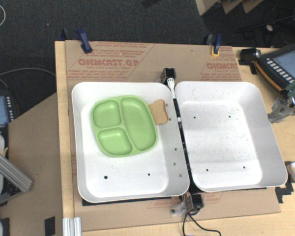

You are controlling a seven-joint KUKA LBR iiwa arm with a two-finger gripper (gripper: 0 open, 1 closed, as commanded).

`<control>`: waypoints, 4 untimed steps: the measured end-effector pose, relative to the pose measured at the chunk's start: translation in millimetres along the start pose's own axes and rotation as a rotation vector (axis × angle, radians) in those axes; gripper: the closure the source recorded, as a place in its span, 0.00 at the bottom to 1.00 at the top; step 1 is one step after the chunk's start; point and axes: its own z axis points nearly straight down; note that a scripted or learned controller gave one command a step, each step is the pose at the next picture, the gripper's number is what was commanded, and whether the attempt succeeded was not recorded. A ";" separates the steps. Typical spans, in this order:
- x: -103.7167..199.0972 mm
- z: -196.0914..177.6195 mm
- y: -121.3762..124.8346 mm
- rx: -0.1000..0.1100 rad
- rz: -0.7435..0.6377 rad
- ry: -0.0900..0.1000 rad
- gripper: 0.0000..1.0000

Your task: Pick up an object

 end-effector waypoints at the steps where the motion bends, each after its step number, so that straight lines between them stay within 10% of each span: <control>1: -62.7 -91.9 21.2 -0.021 0.007 -0.011 1.00; 2: -33.8 13.5 -1.2 0.002 0.003 0.001 1.00; 3: -78.0 -96.8 46.0 -0.023 0.003 -0.012 1.00; 4: -55.9 -13.9 4.3 0.000 0.004 0.001 1.00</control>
